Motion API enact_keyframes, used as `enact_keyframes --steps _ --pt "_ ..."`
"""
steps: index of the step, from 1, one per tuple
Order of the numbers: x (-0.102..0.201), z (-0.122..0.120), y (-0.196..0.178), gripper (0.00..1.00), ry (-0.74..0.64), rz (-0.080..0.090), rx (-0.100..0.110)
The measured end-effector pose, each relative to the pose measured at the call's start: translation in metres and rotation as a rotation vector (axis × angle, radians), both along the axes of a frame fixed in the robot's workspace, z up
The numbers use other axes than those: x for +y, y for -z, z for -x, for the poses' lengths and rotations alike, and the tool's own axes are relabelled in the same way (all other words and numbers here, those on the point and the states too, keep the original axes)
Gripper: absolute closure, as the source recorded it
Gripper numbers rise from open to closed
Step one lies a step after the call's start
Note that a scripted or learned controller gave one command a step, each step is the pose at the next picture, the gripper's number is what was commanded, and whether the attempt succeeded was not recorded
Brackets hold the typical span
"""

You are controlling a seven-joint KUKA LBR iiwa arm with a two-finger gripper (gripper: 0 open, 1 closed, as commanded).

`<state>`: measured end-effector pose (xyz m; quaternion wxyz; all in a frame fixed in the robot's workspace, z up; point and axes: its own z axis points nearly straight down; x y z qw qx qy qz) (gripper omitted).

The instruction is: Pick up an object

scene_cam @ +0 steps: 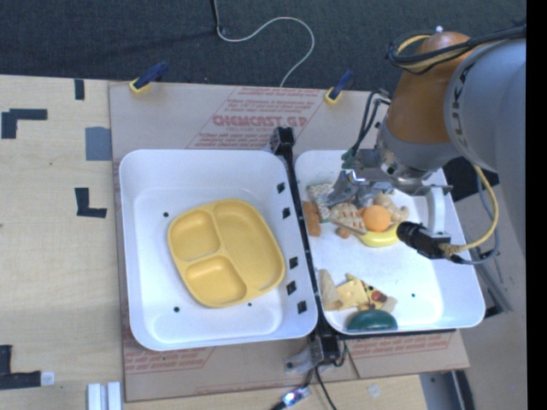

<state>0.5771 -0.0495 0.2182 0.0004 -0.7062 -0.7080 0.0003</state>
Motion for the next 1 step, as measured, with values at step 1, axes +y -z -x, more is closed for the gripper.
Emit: enact_keyframes --steps 1 --pt "0.0001 0.0108 0.0039 1.00 0.002 0.001 0.002"
